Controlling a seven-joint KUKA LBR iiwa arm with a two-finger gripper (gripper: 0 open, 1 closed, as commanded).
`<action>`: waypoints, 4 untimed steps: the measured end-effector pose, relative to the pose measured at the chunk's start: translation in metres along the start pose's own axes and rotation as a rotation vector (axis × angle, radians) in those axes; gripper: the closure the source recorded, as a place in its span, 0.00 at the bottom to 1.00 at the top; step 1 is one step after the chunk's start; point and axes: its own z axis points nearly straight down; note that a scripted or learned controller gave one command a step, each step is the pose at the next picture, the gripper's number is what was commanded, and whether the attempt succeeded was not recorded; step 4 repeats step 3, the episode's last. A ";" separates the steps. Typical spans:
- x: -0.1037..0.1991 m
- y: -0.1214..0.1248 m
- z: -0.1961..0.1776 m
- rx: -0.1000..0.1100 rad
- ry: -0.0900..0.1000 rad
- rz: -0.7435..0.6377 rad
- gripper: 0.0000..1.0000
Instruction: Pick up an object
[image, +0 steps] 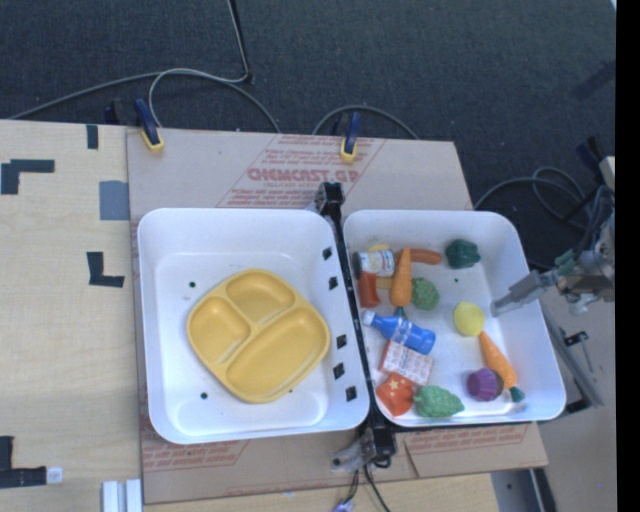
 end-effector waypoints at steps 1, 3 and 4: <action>0.052 0.036 0.137 0.004 0.002 -0.001 0.00; 0.102 0.091 0.163 0.001 -0.003 0.001 1.00; 0.102 0.091 0.163 0.001 -0.003 0.001 1.00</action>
